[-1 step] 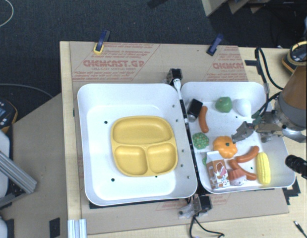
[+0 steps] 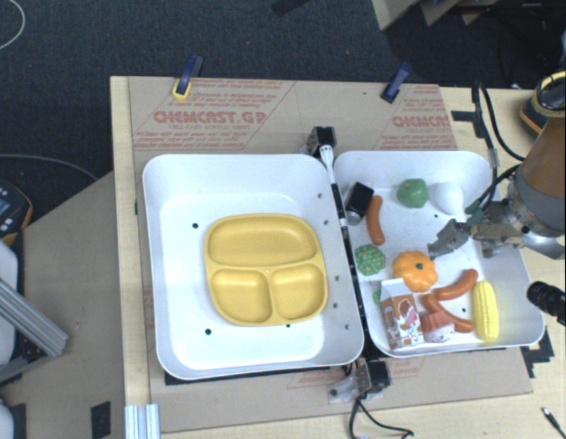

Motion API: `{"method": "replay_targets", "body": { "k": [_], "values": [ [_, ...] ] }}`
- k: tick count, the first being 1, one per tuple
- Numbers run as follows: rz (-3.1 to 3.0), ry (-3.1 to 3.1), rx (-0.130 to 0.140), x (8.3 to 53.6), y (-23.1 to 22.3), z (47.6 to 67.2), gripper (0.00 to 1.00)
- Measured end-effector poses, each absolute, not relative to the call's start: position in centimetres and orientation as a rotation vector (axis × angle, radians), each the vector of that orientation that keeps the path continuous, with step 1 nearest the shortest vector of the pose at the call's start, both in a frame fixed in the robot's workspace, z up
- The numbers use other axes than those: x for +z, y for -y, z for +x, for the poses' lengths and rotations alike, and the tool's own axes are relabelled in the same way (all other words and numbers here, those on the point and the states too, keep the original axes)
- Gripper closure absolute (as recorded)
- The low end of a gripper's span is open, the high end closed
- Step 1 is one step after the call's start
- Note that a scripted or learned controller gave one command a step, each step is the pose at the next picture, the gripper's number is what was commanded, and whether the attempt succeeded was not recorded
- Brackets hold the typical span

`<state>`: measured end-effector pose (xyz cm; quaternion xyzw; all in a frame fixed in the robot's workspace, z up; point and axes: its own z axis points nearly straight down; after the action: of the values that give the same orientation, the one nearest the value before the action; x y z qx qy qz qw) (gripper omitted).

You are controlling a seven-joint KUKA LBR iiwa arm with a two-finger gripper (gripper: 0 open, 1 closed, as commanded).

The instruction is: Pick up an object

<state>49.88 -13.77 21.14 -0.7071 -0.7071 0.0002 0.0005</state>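
The right white bin holds several toy foods. Among them are a green ball, a white piece, a black block, a red-orange sausage and a green knobbly piece. There are also an orange pumpkin, a second sausage, a yellow corn cob and a printed packet. My gripper reaches in from the right over this bin. It hangs just above and to the right of the pumpkin, with nothing visibly held.
The left white bin carries a yellow divided plate. Both bins rest on a cardboard sheet held by clamps at the back. Cables run along the bench at the right.
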Motion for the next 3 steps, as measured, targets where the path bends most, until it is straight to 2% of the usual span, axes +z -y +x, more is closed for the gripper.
{"method": "replay_targets", "body": {
  "k": [1, 2, 3],
  "values": [
    [-2.217, 2.216, 0.004, 14.9, 13.4, 49.5, 0.0],
    [-2.218, 2.217, 0.004, 10.6, 13.6, 49.7, 0.0],
    [-2.223, 2.221, -0.003, 8.6, 13.5, 49.8, 0.0]
  ]
}}
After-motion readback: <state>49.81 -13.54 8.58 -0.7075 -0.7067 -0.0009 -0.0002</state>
